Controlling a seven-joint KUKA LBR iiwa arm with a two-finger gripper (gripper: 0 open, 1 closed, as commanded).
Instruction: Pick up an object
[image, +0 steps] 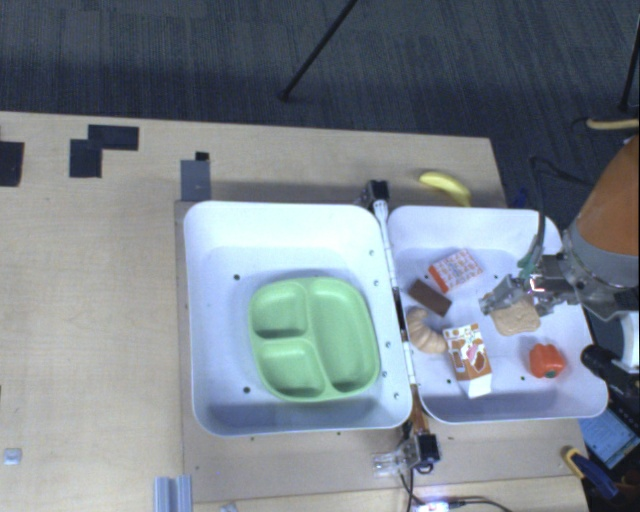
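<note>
The right bin (560, 235) holds several small items. Among them are a red-and-white patterned packet (455, 268), a dark brown bar (430, 297), a pale bread roll (424, 331), an orange-and-white carton (468, 359), a tan toast-like piece (517, 319) and a red tomato-like piece (545, 361). My gripper (508, 294) reaches in from the right and hangs low over the bin's middle right. It sits just above the upper left edge of the tan piece. I see nothing held in it.
A green divided plate (312, 338) lies in the left bin (215, 300). A yellow banana (443, 185) rests on the bench behind the right bin. The arm's grey body (605, 265) covers the right bin's right rim.
</note>
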